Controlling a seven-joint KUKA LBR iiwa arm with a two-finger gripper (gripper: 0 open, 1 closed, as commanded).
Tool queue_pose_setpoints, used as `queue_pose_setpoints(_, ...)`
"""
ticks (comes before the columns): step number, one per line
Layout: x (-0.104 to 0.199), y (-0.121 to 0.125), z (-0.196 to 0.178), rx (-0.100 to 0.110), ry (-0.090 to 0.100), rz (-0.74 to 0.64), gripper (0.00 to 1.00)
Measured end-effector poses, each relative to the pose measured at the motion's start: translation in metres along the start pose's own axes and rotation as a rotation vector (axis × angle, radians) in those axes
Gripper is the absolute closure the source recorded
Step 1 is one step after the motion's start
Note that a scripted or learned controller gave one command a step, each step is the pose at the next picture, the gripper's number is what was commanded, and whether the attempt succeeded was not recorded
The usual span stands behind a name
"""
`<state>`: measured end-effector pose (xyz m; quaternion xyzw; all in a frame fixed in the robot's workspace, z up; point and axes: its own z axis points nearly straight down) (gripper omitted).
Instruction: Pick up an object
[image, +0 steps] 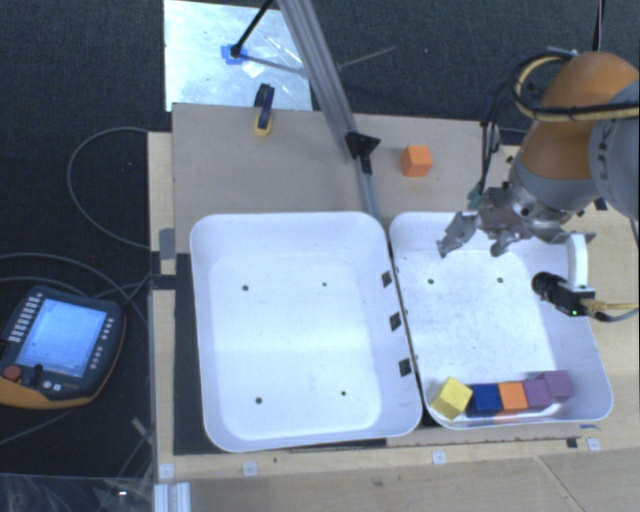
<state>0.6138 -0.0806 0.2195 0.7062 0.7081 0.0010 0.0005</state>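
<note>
Lining the near edge of the right bin (590, 345): yellow block (452, 397), blue block (486, 399), orange block (513, 396), and two purple blocks (540, 391) (558, 383), side by side in a row, touching or nearly so. Beside it, left bin (215, 330), white like its neighbour. Farther back, over the right bin's far end: gripper (476, 238) on the grey arm (570, 130), fingers (455, 235) spread open, gripping nothing, well apart from the row. Beyond, on the bare tabletop (300, 160): another lone orange cube (417, 160) and a yellow clamp (264, 108). Off to the left: handheld control pad (58, 345).
</note>
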Motion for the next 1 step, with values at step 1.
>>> queue_pose_setpoints(1,-0.0292,-0.0799,-0.0191,0.003,-0.002,0.006,0.00)
